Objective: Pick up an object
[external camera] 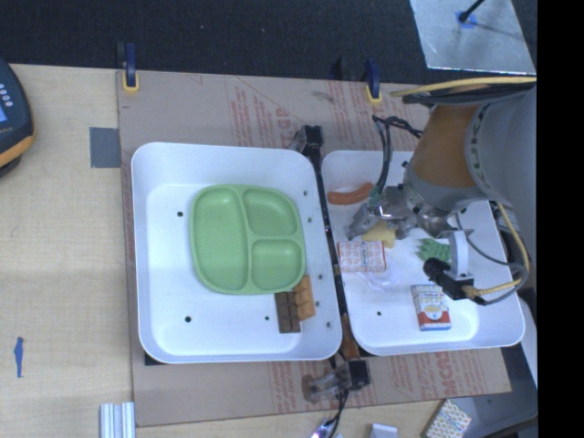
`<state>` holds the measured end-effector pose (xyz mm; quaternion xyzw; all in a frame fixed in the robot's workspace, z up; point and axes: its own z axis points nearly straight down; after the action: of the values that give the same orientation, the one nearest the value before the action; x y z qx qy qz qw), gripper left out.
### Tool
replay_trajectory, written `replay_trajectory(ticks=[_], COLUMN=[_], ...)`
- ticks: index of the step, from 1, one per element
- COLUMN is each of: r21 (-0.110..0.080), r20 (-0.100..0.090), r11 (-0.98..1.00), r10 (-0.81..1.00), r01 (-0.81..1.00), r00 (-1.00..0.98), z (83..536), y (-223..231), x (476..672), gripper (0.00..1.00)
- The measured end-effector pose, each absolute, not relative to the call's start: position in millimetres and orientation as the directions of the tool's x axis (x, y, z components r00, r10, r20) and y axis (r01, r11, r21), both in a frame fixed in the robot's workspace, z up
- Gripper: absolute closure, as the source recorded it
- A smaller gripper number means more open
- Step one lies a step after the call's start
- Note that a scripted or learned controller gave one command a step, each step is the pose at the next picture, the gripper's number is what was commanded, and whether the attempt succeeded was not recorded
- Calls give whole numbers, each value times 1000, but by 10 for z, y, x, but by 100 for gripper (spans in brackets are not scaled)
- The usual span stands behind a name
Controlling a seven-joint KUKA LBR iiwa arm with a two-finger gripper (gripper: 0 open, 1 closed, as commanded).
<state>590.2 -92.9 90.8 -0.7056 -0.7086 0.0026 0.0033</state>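
My gripper (pixel 372 223) reaches down into the right bin (pixel 401 331) from the right, its tip low over the bin's upper left part. Beside it lie an orange sausage-like piece (pixel 349 193), a pale yellow piece (pixel 381 234) right under the tip, and a small pink-and-white packet (pixel 362 256). A green object (pixel 436 248) sits partly behind the wrist cabling. A red-and-white carton (pixel 431 306) lies nearer the front. The arm hides how the fingers stand.
The left bin (pixel 155 245) holds a green divided plate (pixel 247 238) and a brown chocolate-like bar (pixel 295 305) near its front right corner. A black divider (pixel 327 235) runs between the bins. Cables (pixel 484 286) loop off the wrist over the right bin.
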Motion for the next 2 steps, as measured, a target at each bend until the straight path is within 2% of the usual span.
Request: replay_trajectory(ticks=[1, 2], r21=[0, -8], r20=[-1, 0], r11=[6, 4], r10=[1000, 1000], r01=[1000, 1000], r00=[-6, -4], z=[924, 913], y=[-994, -1038], x=[6231, 5875], gripper=[0, 0])
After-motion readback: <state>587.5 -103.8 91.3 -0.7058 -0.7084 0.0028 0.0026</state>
